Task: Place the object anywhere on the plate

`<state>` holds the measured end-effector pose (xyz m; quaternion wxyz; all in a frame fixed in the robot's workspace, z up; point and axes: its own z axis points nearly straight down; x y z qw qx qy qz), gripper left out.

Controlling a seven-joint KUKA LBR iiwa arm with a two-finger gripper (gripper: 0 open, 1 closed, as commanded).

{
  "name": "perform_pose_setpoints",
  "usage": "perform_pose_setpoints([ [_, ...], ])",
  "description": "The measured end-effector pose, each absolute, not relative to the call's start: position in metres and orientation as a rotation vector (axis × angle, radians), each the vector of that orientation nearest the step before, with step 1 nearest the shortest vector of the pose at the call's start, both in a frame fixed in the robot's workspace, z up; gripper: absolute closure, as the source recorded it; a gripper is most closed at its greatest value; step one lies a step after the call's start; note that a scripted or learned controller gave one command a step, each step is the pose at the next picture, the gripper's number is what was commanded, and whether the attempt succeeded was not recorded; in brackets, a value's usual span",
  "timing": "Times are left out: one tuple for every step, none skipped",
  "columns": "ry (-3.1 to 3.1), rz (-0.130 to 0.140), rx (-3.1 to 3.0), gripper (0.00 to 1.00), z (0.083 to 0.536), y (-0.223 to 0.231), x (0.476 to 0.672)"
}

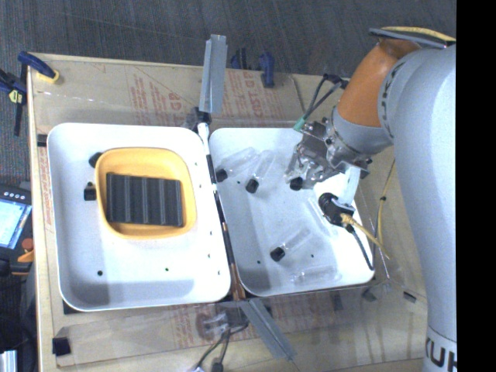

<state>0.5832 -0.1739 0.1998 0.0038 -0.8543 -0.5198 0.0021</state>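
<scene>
A yellow plate with rounded corners lies in the left bin. On it sits a dark ribbed rectangular block. Several clear plastic vials with black caps lie in the right bin: one near the upper left, one lower down and one by the front wall. My gripper hangs low over the upper right part of the right bin, far from the plate. A small black piece shows at its tip; I cannot tell whether it is held.
Loose black caps lie on the right bin's floor. A black cable with a yellow end trails from the wrist along the bin's right wall. Clamps stand at the bench's back edge. The ridge between the bins separates gripper and plate.
</scene>
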Motion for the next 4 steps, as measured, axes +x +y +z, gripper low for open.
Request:
perform_pose_setpoints([
  [-1.886,0.008,-2.504,1.0,0.21,-0.112,0.576],
  [-1.965,0.005,-2.447,1.0,0.19,-0.026,0.611],
  [-2.206,0.004,-2.234,1.0,0.215,0.027,0.609],
  [-2.205,0.004,-2.235,0.0,0.215,0.026,0.609],
])
